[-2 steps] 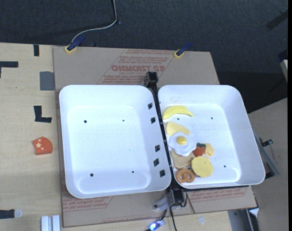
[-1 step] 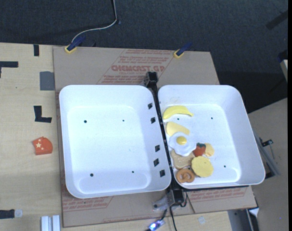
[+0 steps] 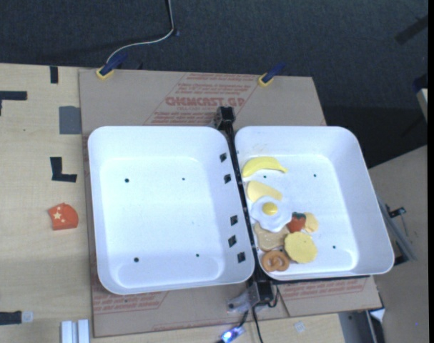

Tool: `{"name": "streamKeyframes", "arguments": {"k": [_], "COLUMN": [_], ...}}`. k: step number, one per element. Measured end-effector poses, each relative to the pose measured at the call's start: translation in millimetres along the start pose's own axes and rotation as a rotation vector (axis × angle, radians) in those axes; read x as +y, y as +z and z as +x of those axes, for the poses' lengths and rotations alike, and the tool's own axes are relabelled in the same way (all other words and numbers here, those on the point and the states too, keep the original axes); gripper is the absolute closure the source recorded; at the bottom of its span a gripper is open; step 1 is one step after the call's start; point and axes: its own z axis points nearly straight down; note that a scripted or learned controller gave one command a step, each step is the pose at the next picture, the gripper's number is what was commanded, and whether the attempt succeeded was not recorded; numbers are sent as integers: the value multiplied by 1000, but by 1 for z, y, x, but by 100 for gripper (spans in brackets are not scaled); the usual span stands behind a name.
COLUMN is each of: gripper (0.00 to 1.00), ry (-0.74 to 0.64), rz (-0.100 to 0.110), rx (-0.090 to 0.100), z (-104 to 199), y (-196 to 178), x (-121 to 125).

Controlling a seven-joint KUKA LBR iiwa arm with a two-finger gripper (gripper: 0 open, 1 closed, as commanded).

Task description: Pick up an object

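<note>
cardboard sheet (image 3: 202,98) under bins (image 3: 159,277) reads "chemcast gp".

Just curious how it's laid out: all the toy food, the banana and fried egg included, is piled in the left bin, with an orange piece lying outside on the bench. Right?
Not quite: the camera view shows the banana, fried egg and the other toy food in the right bin, against its left side. The orange piece does lie outside on the bench.

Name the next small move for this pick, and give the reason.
Probably bring the arm in over the right bin and line up above the banana. The toy foods are clustered against that bin's left wall, and the banana lies at the cluster's far edge, with bare floor beside it.
</note>
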Motion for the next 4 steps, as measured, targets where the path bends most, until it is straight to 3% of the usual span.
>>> {"name": "streamKeyframes", "arguments": {"k": [1,2,3,4], "gripper": [100,100,100,0], "ry": [0,-5,-7,-1], "rz": [0,16,-19,0], "rx": [0,6,-2,0], "z": [3,62,100,97], "y": [0,160,-10,0], "x": [0,-1,2,1]}}
